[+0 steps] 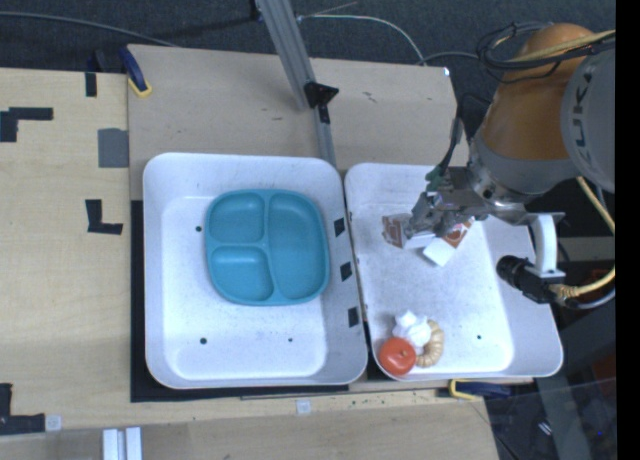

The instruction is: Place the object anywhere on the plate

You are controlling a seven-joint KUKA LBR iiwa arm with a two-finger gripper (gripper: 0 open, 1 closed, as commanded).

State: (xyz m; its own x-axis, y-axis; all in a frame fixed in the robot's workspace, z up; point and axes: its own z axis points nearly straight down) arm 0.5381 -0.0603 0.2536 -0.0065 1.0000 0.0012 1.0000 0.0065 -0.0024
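A teal plate (267, 246) with three compartments lies in the left white bin (170, 278). In the right bin (470, 338), my gripper (430, 223) hangs low over a small cluster of objects: a brown piece (394, 233) at its left, a white block (439, 252) below it, and an orange-brown piece (456, 238) beside that. The gripper sits right on top of this cluster, and I cannot see whether anything is between its fingers. A second group, a red round object (397, 356) with a white piece (408, 325) and a tan ring (432, 342), rests near the right bin's front left corner.
A grey metal pole (290, 38) slants down from the top to the bins' shared back edge. The arm's grey and orange body (540, 108) overhangs the right bin's back right. Black cables (530, 283) hang at the bin's right rim.
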